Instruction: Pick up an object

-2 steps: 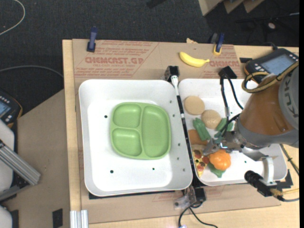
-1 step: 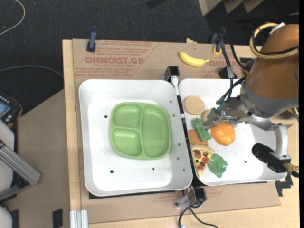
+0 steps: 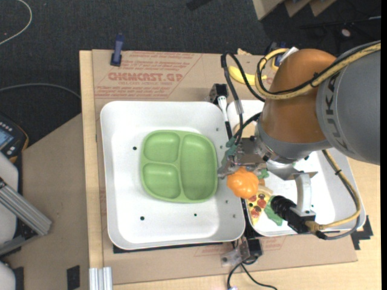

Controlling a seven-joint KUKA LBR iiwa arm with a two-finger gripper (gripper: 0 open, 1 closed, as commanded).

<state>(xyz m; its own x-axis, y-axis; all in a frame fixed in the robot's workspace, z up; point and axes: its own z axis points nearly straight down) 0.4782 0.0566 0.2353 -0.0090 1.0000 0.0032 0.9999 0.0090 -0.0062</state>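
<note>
Claw (image 3: pixel 239 167) is low over the seam btwn the two bins, just above an orange fruit (image 3: pixel 243 184). Can't tell whether the claw is spread or pressed together; the wrist hides the tips from this angle. The fruit sits right under it, touching or nearly so, at the right bin's (image 3: pixel 331 189) near-left corner, against the wall shared w/ the left bin (image 3: pixel 121 162).

Step in hand, by my read: the grab itself, w/ the claw down at the fruit and no lift yet.

Next move needs a firm pinch on a round, smooth thing, then a straight lift. It may roll or slip out.

Just beside the fruit: small red & green bits (image 3: pixel 260 203). Further left, a green divided plate (image 3: pixel 179 165) lies flat mid left bin, well clear. The arm (image 3: pixel 302 110) covers most of the right bin.
</note>
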